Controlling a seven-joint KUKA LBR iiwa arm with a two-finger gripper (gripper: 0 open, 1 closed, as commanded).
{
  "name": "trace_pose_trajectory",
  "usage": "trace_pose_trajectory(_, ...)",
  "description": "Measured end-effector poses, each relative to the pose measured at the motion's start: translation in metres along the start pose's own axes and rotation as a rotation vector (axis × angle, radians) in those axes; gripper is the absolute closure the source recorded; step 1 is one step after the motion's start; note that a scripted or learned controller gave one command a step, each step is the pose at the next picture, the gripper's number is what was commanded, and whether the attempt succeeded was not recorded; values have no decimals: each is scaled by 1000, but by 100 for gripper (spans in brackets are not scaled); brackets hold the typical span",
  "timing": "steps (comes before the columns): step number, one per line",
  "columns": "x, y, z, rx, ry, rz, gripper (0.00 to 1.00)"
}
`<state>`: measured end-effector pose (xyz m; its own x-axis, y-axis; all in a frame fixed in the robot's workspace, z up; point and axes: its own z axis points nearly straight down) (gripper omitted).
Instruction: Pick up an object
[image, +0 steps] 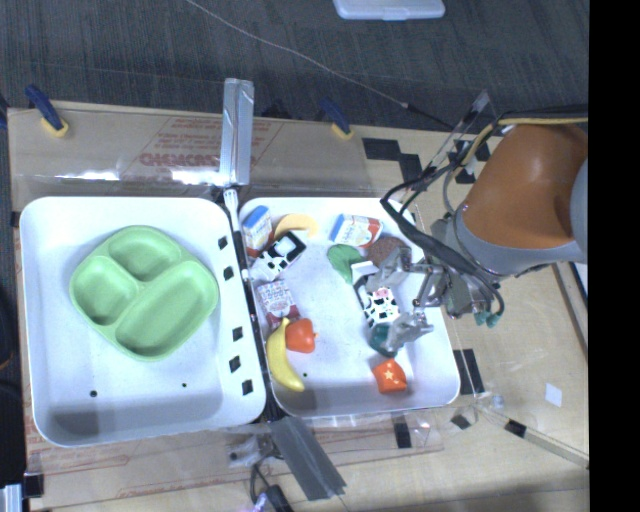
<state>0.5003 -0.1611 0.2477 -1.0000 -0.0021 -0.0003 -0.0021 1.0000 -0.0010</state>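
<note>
Here, a slanted overhead view shows two shallow white bins side by side on the table. The left bin carries a pale green divided plate with three compartments. The right bin holds a scatter of small objects: a banana lying along its left wall, with a red-orange tomato-like piece touching it; above these, a crumpled wrapper, a black-and-white block, a second yellow piece and a blue-capped item. Near the upper middle lie a green leaf-shaped piece and a red, white and blue packet. An orange-red object sits near the front right corner.

The arm enters from the right, its orange band prominent, with cables looping above the wrist. The end effector hangs over the right half of the right bin, just above a white block with dark spots and a dark teal object. Whether its jaws are spread or pressed together cannot be told, nor whether either object lies between them.
</note>
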Motion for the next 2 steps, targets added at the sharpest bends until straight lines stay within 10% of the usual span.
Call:
trace_pose_trajectory(1, 6, -50, 154, 2, -7, -171, 0)
trace_pose_trajectory(2, 17, -48, 155, -1, 0, -318, 0)
